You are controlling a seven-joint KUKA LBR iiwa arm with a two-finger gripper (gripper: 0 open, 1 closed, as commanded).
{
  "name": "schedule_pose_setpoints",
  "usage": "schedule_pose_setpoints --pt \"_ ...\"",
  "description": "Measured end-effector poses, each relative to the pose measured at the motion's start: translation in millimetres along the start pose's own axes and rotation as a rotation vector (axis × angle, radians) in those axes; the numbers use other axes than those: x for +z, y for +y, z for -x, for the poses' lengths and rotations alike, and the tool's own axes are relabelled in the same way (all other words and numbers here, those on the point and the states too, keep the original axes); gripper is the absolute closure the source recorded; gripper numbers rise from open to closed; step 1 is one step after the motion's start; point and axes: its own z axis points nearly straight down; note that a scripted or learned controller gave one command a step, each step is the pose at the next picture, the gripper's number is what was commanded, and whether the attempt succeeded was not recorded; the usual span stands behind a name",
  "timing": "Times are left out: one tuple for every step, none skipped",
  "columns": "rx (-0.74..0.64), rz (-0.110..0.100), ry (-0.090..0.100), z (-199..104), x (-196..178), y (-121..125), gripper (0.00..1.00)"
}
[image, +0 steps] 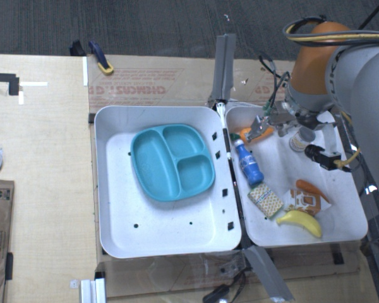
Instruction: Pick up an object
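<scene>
The arm comes down over the far end of the right bin (341, 229), and its gripper (263, 130) hangs low over an orange object (247, 134) lying against the bin's back wall. From here I cannot tell whether the fingers are spread or closed, or whether they touch that orange piece; the metal parts at the wrist crowd the spot.

Just nearer than the fingers lies a blue plastic bottle (247, 163), smooth and cylindrical, its pale cap pointing toward the gripper. Nearer again is a small rectangular block (265, 200) with a speckled, sponge-like surface, lying at a tilt. Beside it, toward the bin's near edge, a curved yellow banana (300, 222) rests just next to an orange-and-white packet (306, 201) with a crinkled look, and an orange, carrot-shaped piece (314, 189) lies along the packet's far edge.

To the other side of the fingers, across the divider, the left bin (114, 226) holds a turquoise plate (172, 162), a glossy, rounded tray with three moulded compartments, sitting flat and turned slightly askew on the bin's white floor.

The bench (38, 137) beyond is pale wood grain.
</scene>
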Motion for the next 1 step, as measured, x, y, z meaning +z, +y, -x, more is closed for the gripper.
schedule_pose_setpoints --pt "0.0 0.002 -0.002 1.1 -9.9 0.3 1.0"
